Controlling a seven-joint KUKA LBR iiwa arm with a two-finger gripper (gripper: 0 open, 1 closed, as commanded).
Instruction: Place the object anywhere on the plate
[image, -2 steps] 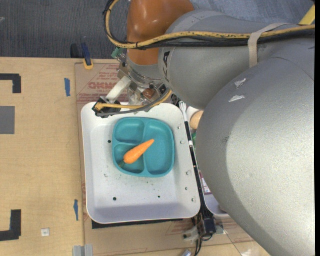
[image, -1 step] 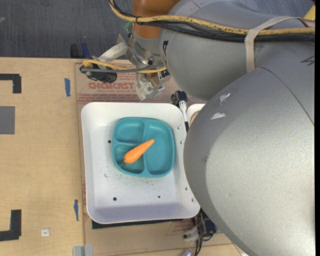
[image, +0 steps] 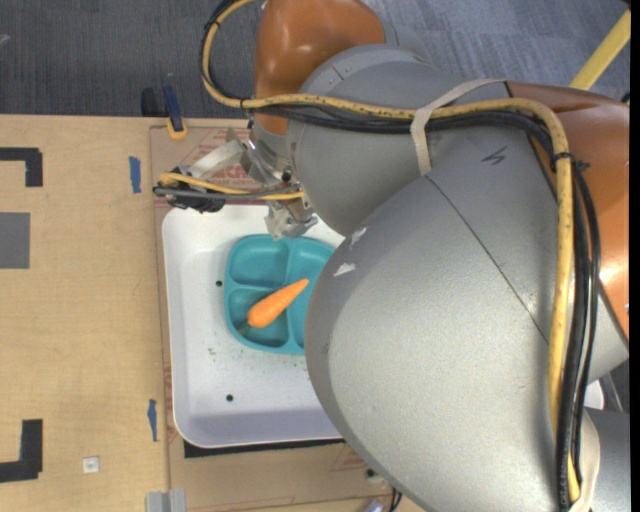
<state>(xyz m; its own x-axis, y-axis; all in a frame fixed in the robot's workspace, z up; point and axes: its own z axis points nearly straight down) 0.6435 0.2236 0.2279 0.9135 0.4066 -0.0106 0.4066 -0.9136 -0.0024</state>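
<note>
Grey arm (image: 440, 300) bulking over the white bin (image: 195, 340), wrist bent down above teal plate (image: 262, 270), orange carrot (image: 277, 303) lying across plate divider, jaws state indeterminable.

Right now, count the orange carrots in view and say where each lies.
1. The orange carrot lies slantwise on the teal divided plate in the white bin. The grey arm covers much of the bin, so others may be hidden.
</note>
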